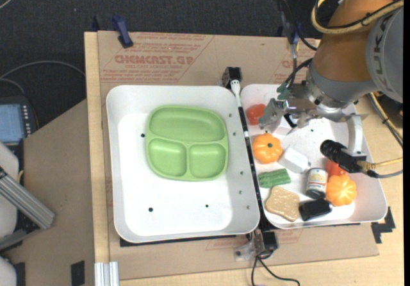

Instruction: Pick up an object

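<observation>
**Gripper Position Relative to Nearest Pick Candidate**

The small orange pumpkin-shaped toy with a green stem [266,149] lay in the right-hand shallow white bin [378,204], close against its left wall. It was squat and rounded, with no marked long axis, and its ribbed surface looked smooth and hard; a rounded body of this kind is judged likely to slip unless the fingers close across its widest part.

From the two-finger gripper [274,113] the pumpkin lay below in the camera view, near but apart. A small red rounded object [256,112] sat just beside the gripper, at its left, and is judged an equally near candidate.

The gripper's state could not be told; nothing was seen held in it.

Surrounding items in the same bin: a white block [296,159] just right of the pumpkin, a flat green piece [274,178] below it, and a tan bread-slice-shaped toy [282,204] lower down. A second orange pumpkin-shaped toy [341,190] lay well apart, towards the bin's right side.

The left-hand shallow white bin [128,150] held a light green divided plastic plate [187,142]
</observation>
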{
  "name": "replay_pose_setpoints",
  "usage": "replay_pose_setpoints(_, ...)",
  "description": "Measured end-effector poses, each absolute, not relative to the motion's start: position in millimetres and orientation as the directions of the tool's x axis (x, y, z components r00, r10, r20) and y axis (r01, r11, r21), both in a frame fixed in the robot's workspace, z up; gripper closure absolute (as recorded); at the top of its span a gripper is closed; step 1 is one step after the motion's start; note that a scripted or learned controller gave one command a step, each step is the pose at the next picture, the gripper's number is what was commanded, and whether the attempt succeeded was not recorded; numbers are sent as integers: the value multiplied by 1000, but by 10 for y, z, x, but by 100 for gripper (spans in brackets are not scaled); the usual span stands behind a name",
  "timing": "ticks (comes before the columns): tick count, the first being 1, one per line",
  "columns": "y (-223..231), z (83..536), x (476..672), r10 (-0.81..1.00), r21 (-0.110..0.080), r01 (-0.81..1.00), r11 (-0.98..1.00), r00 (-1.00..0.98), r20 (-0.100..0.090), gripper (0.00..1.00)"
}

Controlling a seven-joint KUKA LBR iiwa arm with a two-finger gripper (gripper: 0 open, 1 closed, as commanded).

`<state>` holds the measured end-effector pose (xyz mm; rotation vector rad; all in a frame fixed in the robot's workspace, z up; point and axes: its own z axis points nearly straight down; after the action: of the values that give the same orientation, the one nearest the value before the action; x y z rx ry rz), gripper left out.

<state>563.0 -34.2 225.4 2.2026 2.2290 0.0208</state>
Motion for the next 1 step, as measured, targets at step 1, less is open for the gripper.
replay_pose_setpoints(1, -21, 2632, 4823, 1000, -2, 1000, 4, -4, 4, 0)
